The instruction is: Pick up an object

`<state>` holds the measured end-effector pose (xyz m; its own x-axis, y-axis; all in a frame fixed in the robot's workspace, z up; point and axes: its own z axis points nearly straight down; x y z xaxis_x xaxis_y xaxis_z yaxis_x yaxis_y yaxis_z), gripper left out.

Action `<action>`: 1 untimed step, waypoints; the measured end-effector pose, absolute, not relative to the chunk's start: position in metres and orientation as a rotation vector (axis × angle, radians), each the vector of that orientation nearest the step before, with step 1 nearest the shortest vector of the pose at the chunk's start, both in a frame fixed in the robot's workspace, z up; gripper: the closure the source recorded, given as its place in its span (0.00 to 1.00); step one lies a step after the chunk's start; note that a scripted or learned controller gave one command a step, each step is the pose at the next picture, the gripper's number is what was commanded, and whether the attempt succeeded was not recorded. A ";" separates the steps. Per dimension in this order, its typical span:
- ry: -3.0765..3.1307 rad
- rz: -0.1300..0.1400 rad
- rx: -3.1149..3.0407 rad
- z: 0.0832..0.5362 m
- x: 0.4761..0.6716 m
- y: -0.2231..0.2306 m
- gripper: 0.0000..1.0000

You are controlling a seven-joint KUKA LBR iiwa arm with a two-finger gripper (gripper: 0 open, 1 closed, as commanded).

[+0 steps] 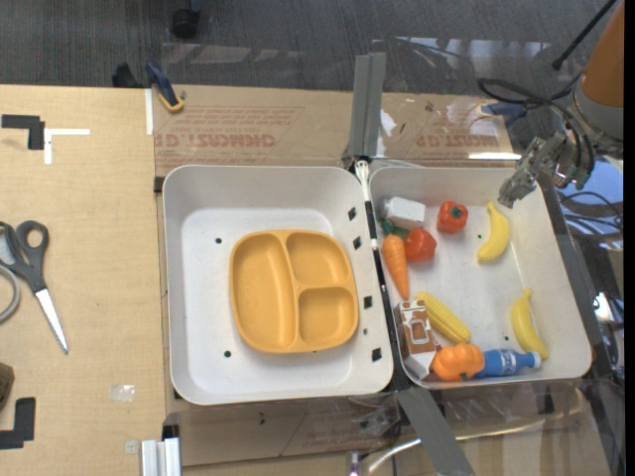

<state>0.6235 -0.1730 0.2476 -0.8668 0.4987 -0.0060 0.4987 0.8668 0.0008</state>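
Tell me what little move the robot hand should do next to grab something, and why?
Probably a short drop down and a bit left toward the upper banana. The gripper hangs over the right bin's top right corner with nothing between its fingers, and that banana is the closest toy. It lies apart from the tomato, so there is room around it.

Orange-banded arm (607, 72); grey metal wrist
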 end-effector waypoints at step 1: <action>3.127 0.001 0.265 0.108 0.630 -0.136 1.00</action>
<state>0.6300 -0.1360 0.1078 -0.9857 0.1686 -0.0035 0.1686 0.9857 0.0010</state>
